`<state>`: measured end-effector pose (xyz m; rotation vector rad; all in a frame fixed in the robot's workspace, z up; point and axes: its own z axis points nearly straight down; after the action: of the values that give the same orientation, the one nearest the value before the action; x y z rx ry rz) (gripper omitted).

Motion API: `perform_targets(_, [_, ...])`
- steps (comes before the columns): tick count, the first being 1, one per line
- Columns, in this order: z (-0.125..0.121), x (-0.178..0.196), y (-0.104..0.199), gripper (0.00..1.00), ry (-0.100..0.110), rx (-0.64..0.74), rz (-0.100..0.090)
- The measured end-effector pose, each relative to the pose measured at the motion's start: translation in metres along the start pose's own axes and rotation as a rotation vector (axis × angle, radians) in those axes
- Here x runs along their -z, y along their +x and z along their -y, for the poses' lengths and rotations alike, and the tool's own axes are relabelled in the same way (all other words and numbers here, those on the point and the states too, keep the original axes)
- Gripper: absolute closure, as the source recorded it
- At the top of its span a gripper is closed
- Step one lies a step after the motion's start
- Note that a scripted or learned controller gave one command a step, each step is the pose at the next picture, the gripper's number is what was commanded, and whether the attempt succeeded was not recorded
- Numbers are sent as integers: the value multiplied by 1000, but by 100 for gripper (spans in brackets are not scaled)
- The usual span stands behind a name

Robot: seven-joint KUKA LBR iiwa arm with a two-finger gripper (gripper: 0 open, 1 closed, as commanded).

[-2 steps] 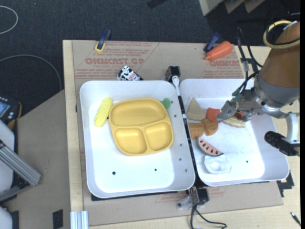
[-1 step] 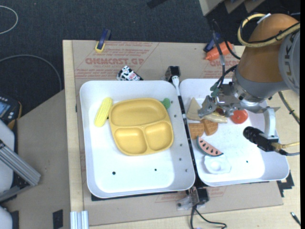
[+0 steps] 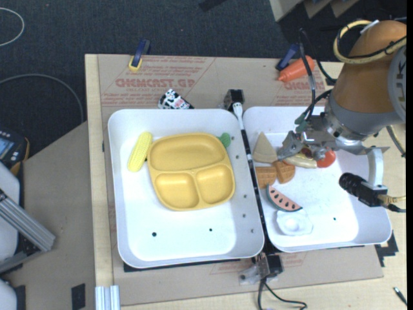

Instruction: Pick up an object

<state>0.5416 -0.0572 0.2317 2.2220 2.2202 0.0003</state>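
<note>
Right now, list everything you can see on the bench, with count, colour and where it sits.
Bins: two, white, side by side on the bench.
Divided plate: one, yellow, left bin.
Corn cob: one, yellow, left bin, beside the plate.
Green item: one, at the plate's far right corner, too hidden to identify.
Watermelon slice: one, red with dark rind, right bin.
White food item: one, right bin, near edge.
Tan and brown food pieces: several, right bin, left part.
Clamps: blue and yellow far left, orange far right.
Gripper: one, metallic, over the right bin.
</note>
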Motion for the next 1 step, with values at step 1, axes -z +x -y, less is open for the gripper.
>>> perform_targets(1, [8, -16, 10, 100, 5, 2, -1])
